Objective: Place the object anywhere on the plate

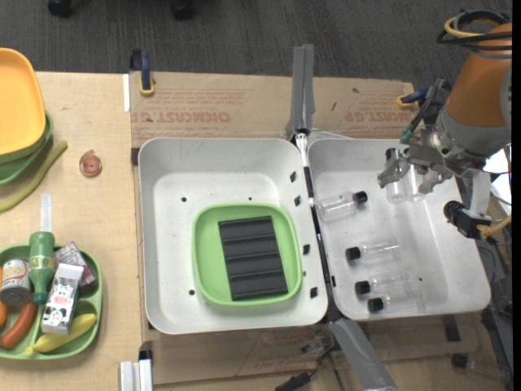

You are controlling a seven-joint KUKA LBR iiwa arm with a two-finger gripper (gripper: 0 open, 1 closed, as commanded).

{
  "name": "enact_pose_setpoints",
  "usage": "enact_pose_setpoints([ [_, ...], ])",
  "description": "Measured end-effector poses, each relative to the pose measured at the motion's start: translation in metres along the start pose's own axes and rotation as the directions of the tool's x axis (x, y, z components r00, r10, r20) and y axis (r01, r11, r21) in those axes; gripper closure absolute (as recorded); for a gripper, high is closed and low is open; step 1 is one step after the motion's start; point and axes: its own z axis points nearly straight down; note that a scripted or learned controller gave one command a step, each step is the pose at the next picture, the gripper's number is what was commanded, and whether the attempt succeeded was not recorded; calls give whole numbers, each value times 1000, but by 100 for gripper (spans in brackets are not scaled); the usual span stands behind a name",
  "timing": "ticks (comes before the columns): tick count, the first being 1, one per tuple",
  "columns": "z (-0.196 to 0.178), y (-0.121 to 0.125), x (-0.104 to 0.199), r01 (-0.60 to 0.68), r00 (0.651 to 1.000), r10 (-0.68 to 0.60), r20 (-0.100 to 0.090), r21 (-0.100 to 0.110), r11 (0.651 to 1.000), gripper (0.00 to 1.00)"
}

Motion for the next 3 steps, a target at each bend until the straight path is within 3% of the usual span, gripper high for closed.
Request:
enact_pose_setpoints([
  [1, 17, -77, 38, 182, 983, -182, -1, 1, 983, 100],
  [2, 17, -95, 95, 240, 971, -240, -1, 1, 971, 100],
  [3, 16, -95, 95, 239, 971, -239, -1, 0, 971, 0],
])
